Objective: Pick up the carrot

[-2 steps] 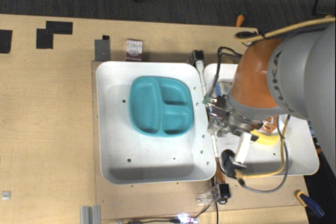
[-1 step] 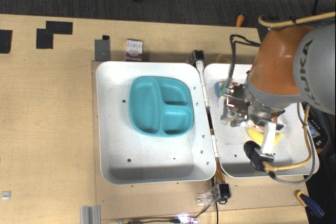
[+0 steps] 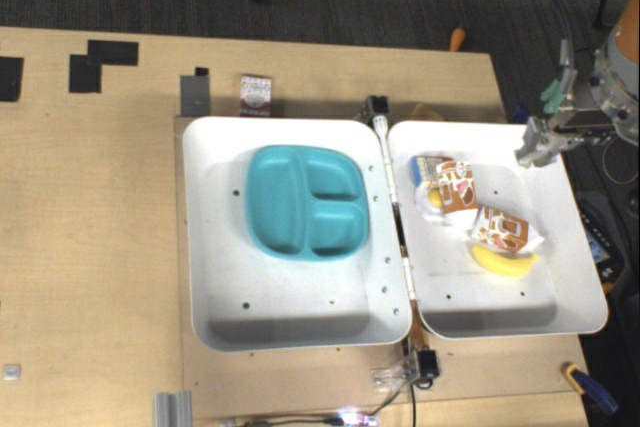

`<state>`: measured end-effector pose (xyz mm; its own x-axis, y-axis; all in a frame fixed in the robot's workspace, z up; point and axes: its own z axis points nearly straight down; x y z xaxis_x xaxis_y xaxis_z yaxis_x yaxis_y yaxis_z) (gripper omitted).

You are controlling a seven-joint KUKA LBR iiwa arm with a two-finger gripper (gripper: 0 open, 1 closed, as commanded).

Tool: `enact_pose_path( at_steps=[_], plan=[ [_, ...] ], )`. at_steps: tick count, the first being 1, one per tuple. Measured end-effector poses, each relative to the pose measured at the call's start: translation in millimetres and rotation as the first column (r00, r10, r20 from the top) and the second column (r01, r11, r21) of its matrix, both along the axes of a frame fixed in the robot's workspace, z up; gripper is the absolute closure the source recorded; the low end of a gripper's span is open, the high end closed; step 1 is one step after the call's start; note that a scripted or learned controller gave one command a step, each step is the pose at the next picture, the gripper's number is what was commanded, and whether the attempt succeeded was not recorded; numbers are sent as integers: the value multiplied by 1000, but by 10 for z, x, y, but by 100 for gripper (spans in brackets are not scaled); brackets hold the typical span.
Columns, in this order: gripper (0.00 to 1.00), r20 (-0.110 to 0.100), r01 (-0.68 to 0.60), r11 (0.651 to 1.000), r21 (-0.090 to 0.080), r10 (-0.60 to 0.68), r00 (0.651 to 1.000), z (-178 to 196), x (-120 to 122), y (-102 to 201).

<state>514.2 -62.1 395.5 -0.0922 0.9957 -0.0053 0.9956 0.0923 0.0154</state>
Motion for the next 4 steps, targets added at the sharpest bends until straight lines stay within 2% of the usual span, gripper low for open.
enact_pose_path(
  at_steps=[1, 2, 3, 4],
  plan=[
    [100, -16, 40, 999, 1, -40, 999, -901, -272, -642],
    [100, -6, 191, 982, 0, -191, 982, -689, -214, -1366],
    [100, -17, 107, 994, 5, -107, 994, -1691, -269, -1351],
    [100, -4, -268, 963, -5, 268, 963, -713, 8, -1349]
  ],
)
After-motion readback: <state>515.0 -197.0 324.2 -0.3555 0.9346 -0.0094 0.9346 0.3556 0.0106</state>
